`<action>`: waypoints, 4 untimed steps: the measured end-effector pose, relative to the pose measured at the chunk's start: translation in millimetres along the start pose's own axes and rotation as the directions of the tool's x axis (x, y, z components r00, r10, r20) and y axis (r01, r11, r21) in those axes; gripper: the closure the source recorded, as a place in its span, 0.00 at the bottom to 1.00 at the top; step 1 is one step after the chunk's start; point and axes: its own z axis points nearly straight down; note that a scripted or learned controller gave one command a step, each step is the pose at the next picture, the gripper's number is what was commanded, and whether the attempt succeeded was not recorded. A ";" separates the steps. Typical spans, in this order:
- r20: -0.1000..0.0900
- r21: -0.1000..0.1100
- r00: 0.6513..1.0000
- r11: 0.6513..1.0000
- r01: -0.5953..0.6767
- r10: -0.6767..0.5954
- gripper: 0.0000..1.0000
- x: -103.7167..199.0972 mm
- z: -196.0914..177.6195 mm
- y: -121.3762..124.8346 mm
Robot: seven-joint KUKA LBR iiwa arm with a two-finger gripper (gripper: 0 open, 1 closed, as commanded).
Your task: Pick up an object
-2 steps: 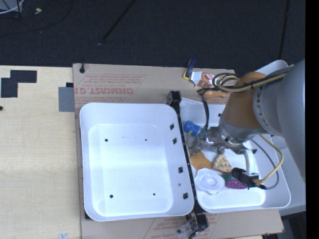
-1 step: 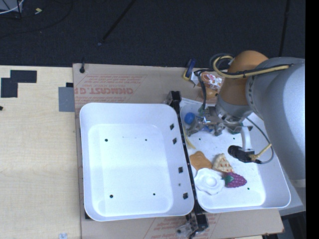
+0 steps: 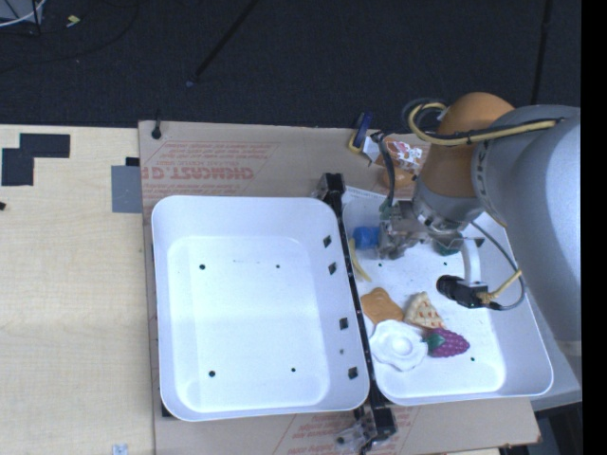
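Desk (image 3: 76, 282) carries two white bins. Blue object (image 3: 365, 238) lies in right bin (image 3: 512, 368), by the divider. My gripper (image 3: 396, 245) is low just beside it; can't tell how it's set, nothing visibly held. Egg (image 3: 396, 344), grapes (image 3: 450, 343), bread (image 3: 381, 304) untouched nearer. Pick not done, I judge.

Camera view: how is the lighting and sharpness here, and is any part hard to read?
Camera view: even lighting; the left bin glares bright white on its floor, hiding surface detail. The arm casts soft shadow over the right bin near the gripper, whose fingers blur into dark clutter. The purple grapes and fried egg look soft but recognisable; the background above the bench is nearly black.
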 end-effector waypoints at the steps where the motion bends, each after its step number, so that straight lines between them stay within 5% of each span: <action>1: 0.006 -0.019 1.000 1.000 -0.008 0.008 1.00 -63.4 -143.4 1.7; 2: 0.006 -0.022 1.000 1.000 -0.002 0.002 1.00 -82.6 -298.8 0.2; 3: 0.002 -0.003 1.000 1.000 -0.007 0.007 1.00 -123.1 -275.6 -1.6; 4: -0.006 0.007 1.000 1.000 0.002 -0.002 1.00 -39.4 -177.7 -1.4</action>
